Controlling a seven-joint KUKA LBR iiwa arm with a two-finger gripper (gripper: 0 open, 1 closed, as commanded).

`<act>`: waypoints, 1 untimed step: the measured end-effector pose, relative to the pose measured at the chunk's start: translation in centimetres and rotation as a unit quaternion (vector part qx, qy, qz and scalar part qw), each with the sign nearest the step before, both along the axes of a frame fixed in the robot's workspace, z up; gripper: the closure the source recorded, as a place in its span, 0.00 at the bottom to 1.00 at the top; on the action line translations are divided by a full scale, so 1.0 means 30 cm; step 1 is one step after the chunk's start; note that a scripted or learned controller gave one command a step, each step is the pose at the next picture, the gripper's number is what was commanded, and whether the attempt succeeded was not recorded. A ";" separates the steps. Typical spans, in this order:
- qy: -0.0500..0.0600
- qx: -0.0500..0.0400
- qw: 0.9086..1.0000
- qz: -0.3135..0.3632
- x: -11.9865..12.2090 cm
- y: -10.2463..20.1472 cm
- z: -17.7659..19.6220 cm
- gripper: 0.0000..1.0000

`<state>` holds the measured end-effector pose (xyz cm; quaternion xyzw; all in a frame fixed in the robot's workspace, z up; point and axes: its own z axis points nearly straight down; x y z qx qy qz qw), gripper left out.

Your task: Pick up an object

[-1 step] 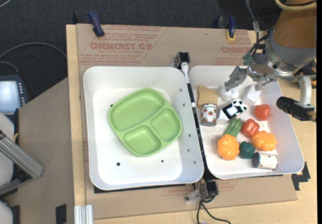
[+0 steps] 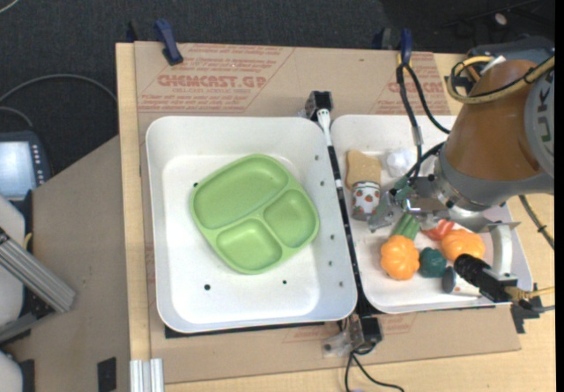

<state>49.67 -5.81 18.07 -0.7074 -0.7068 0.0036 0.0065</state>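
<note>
Camera view: the pincer (image 2: 398, 205) sits low among right-bin toys, its opening impossible to tell.

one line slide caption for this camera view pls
Arm reaches over the right bin of toys; green plate in left bin.
</note>
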 end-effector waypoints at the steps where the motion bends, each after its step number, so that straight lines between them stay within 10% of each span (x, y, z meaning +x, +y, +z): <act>1: -0.007 -0.001 1.000 0.001 -0.060 0.037 0.097 0.00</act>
